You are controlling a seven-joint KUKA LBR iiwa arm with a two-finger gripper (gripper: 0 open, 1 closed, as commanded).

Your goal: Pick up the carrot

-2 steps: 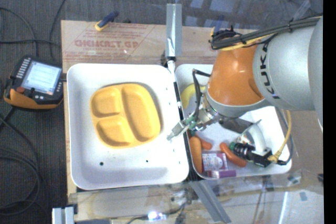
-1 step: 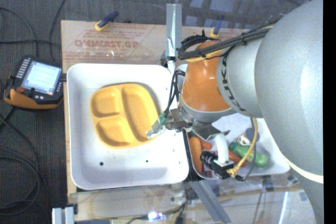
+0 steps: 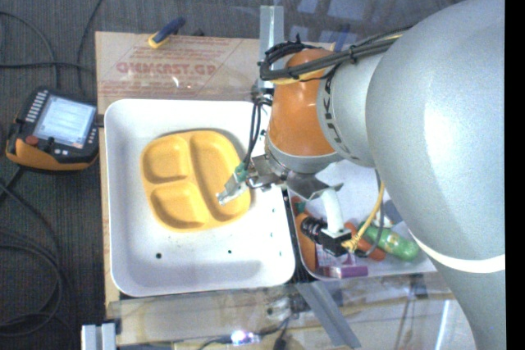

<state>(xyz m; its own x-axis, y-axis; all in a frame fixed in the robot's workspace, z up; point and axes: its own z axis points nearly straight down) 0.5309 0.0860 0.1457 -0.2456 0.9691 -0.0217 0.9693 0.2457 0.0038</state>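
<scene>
My gripper (image 3: 232, 186) hangs over the right edge of a yellow divided plate (image 3: 184, 176) in the left white bin (image 3: 131, 258). Nothing shows in the gripper. An orange piece that looks like the carrot (image 3: 309, 229) lies at the left side of the right bin (image 3: 328, 275), just right of the wall between the bins. It is partly hidden by the arm (image 3: 426, 135) and a black and white part of the wrist. The gripper is to the left of the carrot and apart from it.
A green object (image 3: 390, 242), a small red-orange piece (image 3: 374, 252) and a purple item (image 3: 349, 267) lie in the right bin, mostly under the arm. A handheld controller (image 3: 53, 129) sits left of the bench. A blue and yellow tool (image 3: 166, 31) lies at the back.
</scene>
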